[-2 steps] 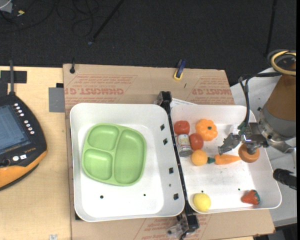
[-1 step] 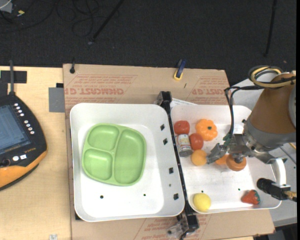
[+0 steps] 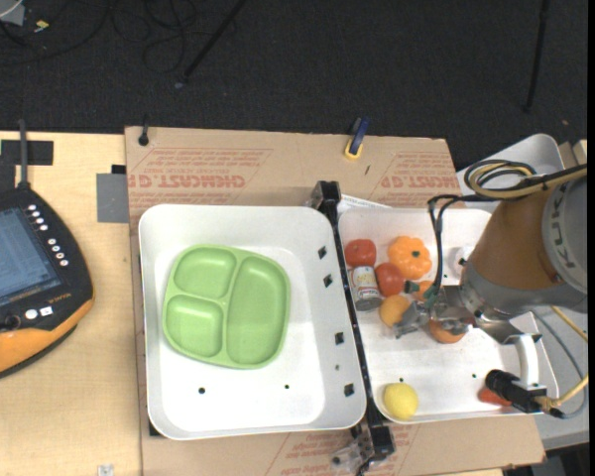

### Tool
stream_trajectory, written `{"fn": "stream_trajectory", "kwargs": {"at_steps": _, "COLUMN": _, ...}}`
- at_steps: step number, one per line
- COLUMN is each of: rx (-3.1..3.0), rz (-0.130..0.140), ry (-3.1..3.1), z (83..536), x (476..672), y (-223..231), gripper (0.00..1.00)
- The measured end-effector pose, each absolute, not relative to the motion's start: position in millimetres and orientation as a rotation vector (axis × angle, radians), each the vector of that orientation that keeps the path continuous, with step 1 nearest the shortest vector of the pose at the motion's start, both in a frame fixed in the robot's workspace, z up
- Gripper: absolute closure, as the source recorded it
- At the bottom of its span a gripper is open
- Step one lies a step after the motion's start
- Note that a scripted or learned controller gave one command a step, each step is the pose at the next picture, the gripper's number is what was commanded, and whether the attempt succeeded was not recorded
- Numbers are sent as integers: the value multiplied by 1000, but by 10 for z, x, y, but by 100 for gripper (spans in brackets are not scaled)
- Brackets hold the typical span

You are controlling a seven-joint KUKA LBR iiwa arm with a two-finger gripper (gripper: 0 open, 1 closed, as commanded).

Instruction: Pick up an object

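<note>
My gripper [image 3: 423, 315] is low in the right bin [image 3: 446, 405], near its middle, with the arm coming in from the right. A yellow-orange fruit [image 3: 394, 311] lies just left of it and touches or nearly touches it. An orange-red round thing [image 3: 448, 332] lies right under the wrist, partly covered. Further left are a small can [image 3: 365, 288], a red fruit [image 3: 389, 280], a red tomato [image 3: 360, 253] and an orange pumpkin [image 3: 411, 256]. A yellow lemon [image 3: 401, 401] rests at the bin's front left corner.
The left bin [image 3: 178, 395] holds a green divided plate [image 3: 226, 305]. A black divider [image 3: 342, 315] runs between the two bins. A teach pendant [image 3: 25, 276] lies on the bench far left. Bare floor shows in the right bin's front middle.
</note>
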State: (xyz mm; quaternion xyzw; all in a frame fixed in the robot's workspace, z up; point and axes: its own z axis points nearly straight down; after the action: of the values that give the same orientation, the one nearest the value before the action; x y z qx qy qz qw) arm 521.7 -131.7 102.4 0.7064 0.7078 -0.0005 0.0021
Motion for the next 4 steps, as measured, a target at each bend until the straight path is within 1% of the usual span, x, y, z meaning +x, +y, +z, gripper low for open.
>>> {"fn": "stream_trajectory", "kwargs": {"at_steps": 1, "rx": 2202, "rz": 14, "ry": 2208, "z": 939, "x": 5296, "y": -1335, "gripper": 0}}
{"fn": "stream_trajectory", "kwargs": {"at_steps": 2, "rx": 2206, "rz": 7, "ry": 2194, "z": 1046, "x": 5297, "y": -1395, "gripper": 100}}
{"fn": "stream_trajectory", "kwargs": {"at_steps": 3, "rx": 2223, "rz": -1, "ry": 2224, "z": 1468, "x": 5263, "y": -1358, "gripper": 100}}
{"fn": "stream_trajectory", "kwargs": {"at_steps": 4, "rx": 2220, "rz": 0, "ry": 2222, "z": 2062, "x": 5335, "y": -1372, "gripper": 100}}
